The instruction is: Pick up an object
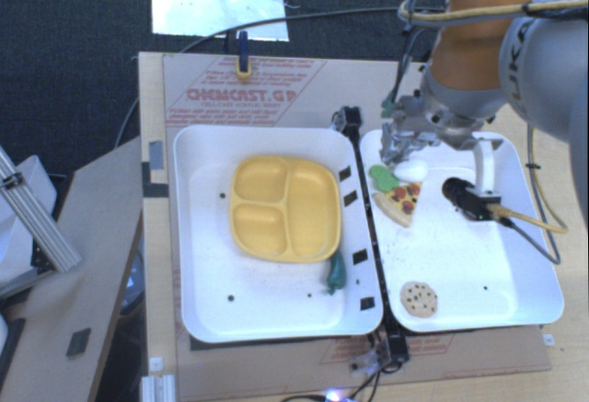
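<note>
Gripper (398, 150) low in right bin (525, 294), over green piece (383, 177) beside pizza slice (399, 202); whether it's spread or pressed together, cannot tell. Looks like descent step. Next: close, lift straight.

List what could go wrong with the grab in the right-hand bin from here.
1. The gripper hangs over a tight cluster: green piece, white piece and pizza slice touch or nearly touch, so it may pinch two or knock one aside.
2. This cluster lies near the divider, which could block a finger.
</note>
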You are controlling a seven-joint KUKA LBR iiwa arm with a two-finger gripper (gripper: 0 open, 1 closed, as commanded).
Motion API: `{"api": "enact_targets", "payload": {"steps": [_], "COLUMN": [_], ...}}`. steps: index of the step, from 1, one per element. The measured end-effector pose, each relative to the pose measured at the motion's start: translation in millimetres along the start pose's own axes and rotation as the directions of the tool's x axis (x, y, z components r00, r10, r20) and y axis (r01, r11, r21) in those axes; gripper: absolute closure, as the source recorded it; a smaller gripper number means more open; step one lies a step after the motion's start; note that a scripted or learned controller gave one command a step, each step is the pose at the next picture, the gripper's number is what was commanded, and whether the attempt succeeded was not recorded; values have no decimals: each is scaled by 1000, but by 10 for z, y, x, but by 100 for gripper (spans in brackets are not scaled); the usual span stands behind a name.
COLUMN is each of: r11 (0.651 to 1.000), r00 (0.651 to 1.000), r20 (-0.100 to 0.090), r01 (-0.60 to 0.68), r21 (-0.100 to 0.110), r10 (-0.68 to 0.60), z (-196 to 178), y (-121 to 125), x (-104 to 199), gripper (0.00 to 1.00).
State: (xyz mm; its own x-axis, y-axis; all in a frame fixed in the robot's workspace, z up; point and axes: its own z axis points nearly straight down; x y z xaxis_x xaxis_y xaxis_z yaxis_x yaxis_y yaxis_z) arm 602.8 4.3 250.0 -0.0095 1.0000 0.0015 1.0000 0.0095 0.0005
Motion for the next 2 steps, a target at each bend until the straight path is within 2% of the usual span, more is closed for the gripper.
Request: {"api": "enact_targets", "payload": {"steps": [1,2], "r11": [1000,1000], "r00": [1000,1000], "r20": [0,0], "r01": [-1,0], "r21": [1,2], "r10": [1,0], "z": [138,204], "y": [-138,-355], "x": [440,1012], "gripper": [100,100]}}
